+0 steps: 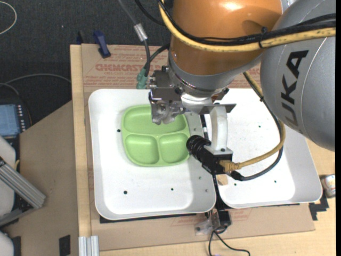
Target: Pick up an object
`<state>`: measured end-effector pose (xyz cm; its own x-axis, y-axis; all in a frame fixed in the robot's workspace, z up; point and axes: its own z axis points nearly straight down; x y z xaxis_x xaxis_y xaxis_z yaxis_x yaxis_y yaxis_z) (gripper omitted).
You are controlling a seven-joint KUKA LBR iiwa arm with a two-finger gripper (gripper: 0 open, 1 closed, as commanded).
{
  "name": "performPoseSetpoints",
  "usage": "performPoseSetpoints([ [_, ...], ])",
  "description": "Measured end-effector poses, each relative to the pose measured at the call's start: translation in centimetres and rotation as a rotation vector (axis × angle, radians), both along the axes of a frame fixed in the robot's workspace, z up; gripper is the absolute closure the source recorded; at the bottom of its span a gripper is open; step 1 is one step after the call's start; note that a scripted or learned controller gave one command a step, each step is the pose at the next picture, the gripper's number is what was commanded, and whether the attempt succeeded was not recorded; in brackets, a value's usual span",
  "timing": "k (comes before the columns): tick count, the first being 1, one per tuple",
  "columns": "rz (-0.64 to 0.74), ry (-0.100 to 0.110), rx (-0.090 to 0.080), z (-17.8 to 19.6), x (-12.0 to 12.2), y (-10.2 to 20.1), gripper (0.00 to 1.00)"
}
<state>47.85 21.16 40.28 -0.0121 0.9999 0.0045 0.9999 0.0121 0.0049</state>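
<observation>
A light green plate (152,143) with three compartments lies flat in the left white bin (112,185), towards its middle right. My gripper (166,113) hangs over the plate's far right compartment, at or just above its surface; I cannot tell whether it touches. The wrist and the big orange band (224,25) hide the plate's upper right corner and the far part of both bins. Nothing shows as held.
The right white bin (266,185) lies beside the left one. A black connector (205,156) and a yellow cable (266,156) hang off the wrist over the seam between the bins. A blue clip (101,44) sits on the cardboard base's far left edge.
</observation>
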Motion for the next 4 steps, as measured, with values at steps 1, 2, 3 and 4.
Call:
performPoseSetpoints([
  [1, -0.017, 0.016, -0.009, -8.9, 0.0, -5.1, 1.0],
  [2, -0.009, -0.004, 0.0, -1.2, 0.1, -2.7, 1.0],
  [3, -0.017, 0.009, -0.006, -2.3, 0.1, -8.1, 1.0],
  [4, -0.009, 0.0, -0.003, -0.1, 0.1, -5.7, 1.0],
])
